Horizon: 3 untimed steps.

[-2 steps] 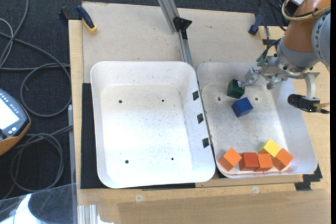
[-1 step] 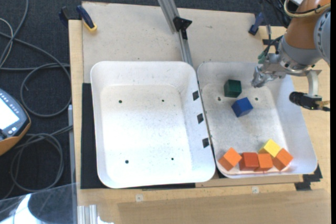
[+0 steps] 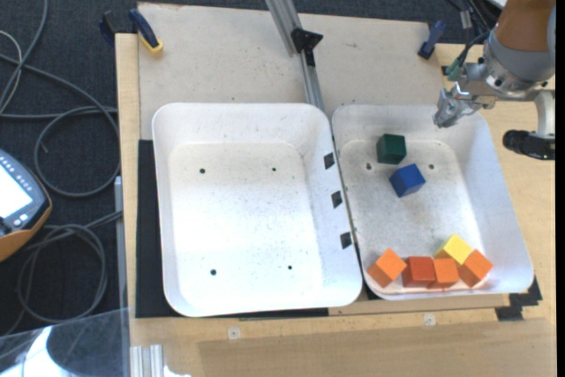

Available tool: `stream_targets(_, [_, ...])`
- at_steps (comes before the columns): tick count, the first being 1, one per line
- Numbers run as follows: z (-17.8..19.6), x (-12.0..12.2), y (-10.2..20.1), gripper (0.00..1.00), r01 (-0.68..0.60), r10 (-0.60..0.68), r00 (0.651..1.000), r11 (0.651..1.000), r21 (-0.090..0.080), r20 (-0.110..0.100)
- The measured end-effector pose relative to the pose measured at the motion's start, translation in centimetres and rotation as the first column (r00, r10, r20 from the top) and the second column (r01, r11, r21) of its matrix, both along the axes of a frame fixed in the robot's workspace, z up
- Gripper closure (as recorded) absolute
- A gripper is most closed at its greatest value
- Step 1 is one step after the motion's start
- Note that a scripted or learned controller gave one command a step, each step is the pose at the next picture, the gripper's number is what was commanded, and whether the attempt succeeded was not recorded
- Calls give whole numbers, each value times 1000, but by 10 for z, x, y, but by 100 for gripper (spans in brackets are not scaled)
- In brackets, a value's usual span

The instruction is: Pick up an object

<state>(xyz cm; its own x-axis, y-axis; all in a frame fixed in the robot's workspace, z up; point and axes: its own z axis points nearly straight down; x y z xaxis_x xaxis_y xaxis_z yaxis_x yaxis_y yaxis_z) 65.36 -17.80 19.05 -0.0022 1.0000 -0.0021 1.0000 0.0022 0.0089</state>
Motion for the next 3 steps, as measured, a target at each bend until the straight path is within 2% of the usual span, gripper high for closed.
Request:
stream_targets(1, [35, 1, 0, 100, 1, -1, 1000, 1000, 1, -3])
stream_targets(2, [30, -7, 46, 100, -3, 3, 1000, 1000, 4, -10])
stream_targets(3, [45, -15, 103, 100, -4, 5, 1000, 1000, 6, -9])
